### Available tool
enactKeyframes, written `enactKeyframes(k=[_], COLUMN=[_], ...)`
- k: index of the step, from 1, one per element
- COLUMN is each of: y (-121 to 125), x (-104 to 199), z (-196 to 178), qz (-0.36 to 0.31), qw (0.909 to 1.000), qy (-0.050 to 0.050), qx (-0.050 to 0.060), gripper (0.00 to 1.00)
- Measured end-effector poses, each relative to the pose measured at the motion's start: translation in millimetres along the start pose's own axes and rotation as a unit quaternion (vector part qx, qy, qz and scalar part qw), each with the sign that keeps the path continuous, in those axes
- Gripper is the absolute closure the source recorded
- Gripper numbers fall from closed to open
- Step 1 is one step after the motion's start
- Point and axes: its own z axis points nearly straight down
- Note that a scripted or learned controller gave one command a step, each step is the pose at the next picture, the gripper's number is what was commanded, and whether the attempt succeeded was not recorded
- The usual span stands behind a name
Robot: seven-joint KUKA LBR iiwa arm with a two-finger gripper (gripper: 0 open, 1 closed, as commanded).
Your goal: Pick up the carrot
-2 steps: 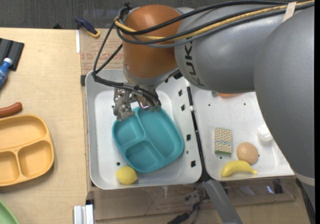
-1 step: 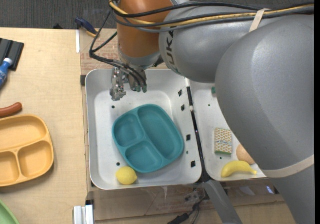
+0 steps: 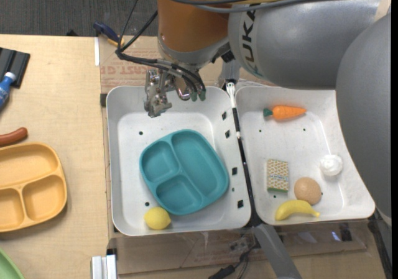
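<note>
One metal two-finger gripper [image 3: 166, 94], seemingly empty with finger spread unclear, above the left white bin [image 3: 124, 147]; the orange plastic carrot [image 3: 286, 112] lies apart.

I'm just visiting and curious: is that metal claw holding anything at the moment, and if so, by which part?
Nothing is held. The gripper hangs over the left bin's back edge; the carrot lies untouched in the right bin.
</note>
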Motion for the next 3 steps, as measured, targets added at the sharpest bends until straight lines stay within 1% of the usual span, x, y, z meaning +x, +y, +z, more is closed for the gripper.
enactKeyframes(k=[1, 2, 3], y=[-12, 18, 7], x=[-38, 62, 29], z=[61, 69, 95], qz=[-0.138, -0.176, -0.243], qw=[0.9904, 0.9843, 0.9699], qy=[0.001, 0.003, 0.002], qx=[-0.001, -0.001, -0.001], gripper=[1.0, 1.0, 1.0])
